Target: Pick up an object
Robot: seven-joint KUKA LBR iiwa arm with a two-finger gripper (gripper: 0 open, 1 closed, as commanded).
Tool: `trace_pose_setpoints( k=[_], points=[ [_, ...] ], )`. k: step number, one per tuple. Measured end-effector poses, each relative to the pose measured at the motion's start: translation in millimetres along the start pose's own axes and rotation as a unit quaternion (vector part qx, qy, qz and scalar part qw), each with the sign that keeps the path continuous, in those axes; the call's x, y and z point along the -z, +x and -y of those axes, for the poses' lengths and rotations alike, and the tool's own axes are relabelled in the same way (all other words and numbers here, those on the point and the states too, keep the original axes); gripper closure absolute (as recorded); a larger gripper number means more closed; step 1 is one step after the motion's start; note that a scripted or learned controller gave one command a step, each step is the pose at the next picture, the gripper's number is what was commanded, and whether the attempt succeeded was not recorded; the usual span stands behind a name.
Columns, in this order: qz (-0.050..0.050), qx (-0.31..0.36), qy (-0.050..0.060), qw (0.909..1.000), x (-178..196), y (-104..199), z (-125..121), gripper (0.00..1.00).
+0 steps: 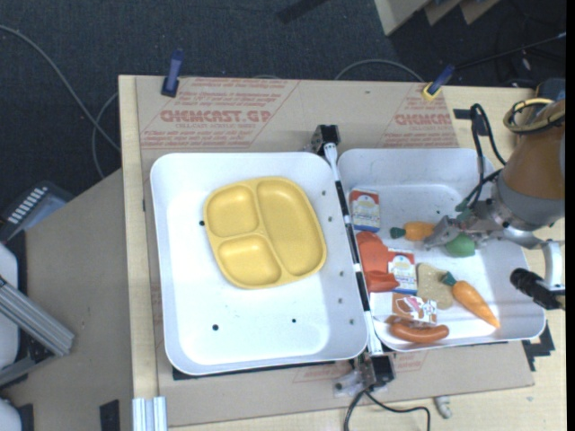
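The arm [537,173] shows as a rounded body beside the right bin [395,164], its upper part a broad orange band and the section below it smooth pale grey, ending in a lighter grey ring. From that ring a dark, thin metal gripper [446,233] extends over the right bin (its detail is too small to make out). A black cable loops along the arm's side nearest the bin's far corner, and a coil of yellowish cable sits above the orange band. A black fitting projects below the grey ring.
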State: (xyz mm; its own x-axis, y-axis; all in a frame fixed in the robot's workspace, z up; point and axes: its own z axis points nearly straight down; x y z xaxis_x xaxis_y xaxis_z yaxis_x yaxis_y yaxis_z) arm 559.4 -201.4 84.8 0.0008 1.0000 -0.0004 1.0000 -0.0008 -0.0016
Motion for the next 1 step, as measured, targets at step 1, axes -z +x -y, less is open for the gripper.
trace_pose_setpoints(
  k=[1],
  points=[
    [0.000,0.000,-0.001,1.0000,10.2,0.6,-0.8,1.00]
  ],
)
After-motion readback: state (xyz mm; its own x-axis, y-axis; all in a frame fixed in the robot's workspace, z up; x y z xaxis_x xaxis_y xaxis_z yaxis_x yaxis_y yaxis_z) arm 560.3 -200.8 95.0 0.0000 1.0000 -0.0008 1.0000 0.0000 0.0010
